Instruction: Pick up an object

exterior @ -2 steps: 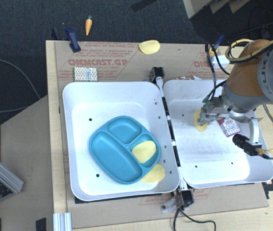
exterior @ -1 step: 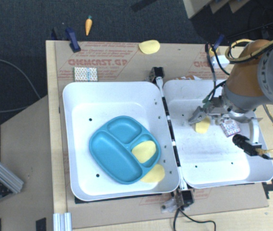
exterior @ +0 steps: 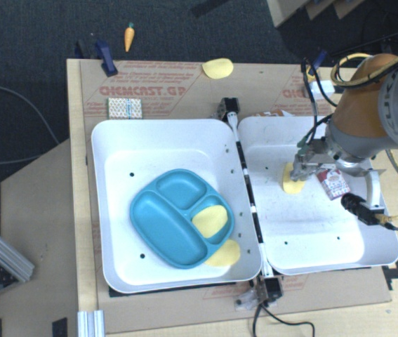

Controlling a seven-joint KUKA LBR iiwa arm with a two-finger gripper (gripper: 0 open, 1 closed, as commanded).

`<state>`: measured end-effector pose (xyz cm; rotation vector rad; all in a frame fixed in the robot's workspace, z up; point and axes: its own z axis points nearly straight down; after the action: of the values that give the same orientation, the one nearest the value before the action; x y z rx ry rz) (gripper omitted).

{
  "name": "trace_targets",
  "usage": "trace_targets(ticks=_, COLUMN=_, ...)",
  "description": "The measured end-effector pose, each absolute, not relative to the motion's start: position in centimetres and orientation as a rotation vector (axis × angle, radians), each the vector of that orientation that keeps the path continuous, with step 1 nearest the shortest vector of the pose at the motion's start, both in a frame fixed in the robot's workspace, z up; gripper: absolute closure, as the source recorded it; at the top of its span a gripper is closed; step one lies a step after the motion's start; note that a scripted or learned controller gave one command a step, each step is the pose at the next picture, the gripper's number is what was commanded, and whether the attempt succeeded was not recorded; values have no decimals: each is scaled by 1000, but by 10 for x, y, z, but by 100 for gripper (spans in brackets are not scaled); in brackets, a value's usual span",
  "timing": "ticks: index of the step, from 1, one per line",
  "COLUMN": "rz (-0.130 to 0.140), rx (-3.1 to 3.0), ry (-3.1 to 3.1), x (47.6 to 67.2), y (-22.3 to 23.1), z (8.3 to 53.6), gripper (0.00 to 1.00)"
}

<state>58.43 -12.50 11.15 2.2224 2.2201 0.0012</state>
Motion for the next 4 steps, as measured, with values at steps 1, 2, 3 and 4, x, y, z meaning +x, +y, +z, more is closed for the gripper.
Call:
trace_targets(ticks=1, rz=1, rx=2222, ry=2220, x=584, y=-125, z=111, gripper=0)
trace_targets(ticks=2, rz=-2, rx=2223, ry=2224, x=579, y=-112, z=84, gripper=0)
trace_targets(ticks=3, rz=0, rx=2222, ry=2222, x=580, y=-112, z=94, gripper=100)
trace_targets(ticks=4, rz=-1, rx=2222, ry=2221, x=548, y=-175, z=124, gripper=100)
